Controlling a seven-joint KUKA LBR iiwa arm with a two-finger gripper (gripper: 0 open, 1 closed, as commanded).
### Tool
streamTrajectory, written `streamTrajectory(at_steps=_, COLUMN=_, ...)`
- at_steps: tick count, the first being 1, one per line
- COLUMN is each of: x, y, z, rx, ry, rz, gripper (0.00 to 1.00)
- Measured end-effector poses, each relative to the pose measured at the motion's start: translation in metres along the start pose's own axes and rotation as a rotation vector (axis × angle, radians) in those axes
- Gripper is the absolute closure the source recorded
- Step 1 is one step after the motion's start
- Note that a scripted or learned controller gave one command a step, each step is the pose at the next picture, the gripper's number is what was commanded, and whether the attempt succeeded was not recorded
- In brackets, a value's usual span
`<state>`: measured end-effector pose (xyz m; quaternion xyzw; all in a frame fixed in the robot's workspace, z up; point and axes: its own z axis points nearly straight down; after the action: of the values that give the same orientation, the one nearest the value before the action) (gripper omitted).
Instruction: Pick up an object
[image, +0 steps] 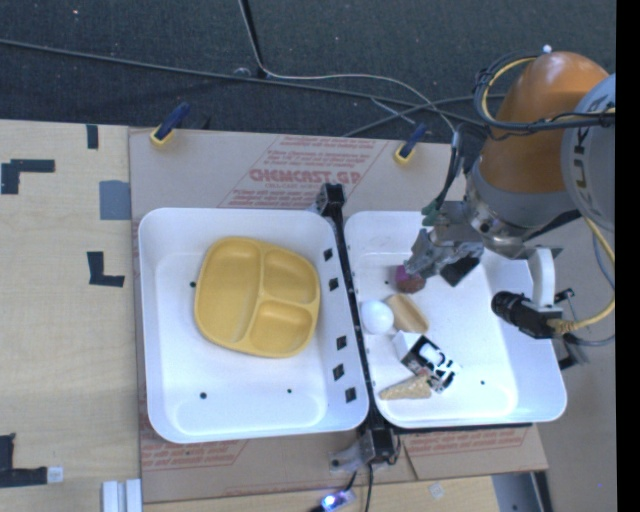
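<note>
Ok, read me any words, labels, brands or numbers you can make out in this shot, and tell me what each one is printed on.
"CHEMCAST GP" or close to it, blurred red print running at a slant on the brown board behind the two white bins.
More red print beneath that line and along the board's front edge: too small and blurred to read.
The black-and-white object in the right bin: marks unreadable.

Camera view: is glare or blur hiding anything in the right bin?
Camera view: the shallow white right bin is bright but not blown out; the small white ball barely separates from the floor; the claw looks soft and shadowed over the small dark reddish object, so the grip is unclear.
</note>
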<state>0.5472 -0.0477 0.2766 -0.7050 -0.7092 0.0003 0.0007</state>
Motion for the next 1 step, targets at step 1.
streamTrajectory(at_steps=1, x=0.0516, y=0.0110, z=0.0023, rx=0.000, ry=0.000, rz=0.000, gripper=1.00)
